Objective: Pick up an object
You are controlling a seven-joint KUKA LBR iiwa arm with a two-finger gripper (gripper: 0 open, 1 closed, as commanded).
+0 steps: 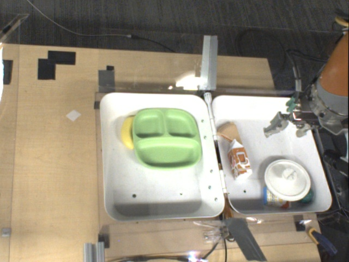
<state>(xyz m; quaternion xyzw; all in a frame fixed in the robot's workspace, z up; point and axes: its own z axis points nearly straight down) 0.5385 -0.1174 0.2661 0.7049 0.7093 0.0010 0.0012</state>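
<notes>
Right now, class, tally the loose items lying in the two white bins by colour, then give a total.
Green: 1, the divided tray
Yellow: 1, the item tucked partly under that tray
Orange and white: 1, the small carton
White-lidded: 1, the round tub
Total: 4

a robotics lab: a plywood bench (49,162) carries two white bins (158,201) fixed side by side with metal brackets (209,61), cables (82,31) trail over dark carpet (163,4), black marker patches (54,63) dot the bench.

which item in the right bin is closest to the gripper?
The brown paper scrap, just left of the gripper; the carton and the white-lidded tub lie lower.
</notes>
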